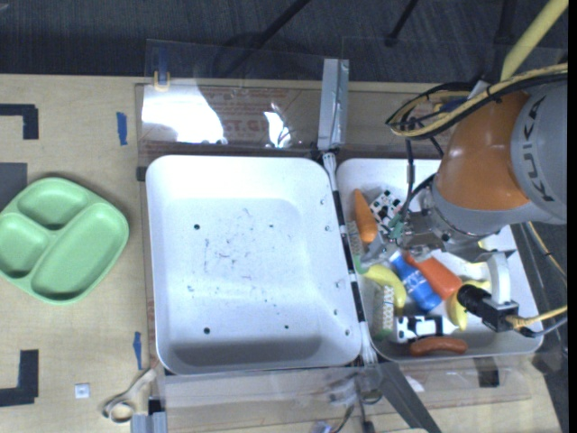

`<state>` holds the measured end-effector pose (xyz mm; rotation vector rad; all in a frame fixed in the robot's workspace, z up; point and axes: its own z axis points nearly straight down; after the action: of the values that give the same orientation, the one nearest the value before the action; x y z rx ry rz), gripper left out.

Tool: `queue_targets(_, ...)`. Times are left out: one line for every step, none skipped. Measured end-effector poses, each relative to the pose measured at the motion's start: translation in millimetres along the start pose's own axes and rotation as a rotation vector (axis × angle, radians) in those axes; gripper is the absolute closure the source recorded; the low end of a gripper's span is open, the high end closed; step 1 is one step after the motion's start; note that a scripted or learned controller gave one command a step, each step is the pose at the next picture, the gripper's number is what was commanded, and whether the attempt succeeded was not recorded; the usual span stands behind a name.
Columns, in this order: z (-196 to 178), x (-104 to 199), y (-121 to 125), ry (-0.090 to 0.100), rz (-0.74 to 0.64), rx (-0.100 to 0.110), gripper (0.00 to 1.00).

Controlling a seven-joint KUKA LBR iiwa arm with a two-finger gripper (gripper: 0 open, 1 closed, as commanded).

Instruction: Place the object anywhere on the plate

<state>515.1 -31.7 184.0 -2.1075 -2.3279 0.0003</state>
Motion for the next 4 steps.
queue_targets(0.0,0.0,0.0,0.0,0.0,0.0,0.0)
queue_targets(0.0,0.0,0.0,0.0,0.0,0.0,0.0)
queue_targets(0.0,0.0,0.0,0.0,0.0,0.0,0.0)
queue_targets(-37.0,0.7,-13.4,-0.001,-0.029,-0.002,0.0)
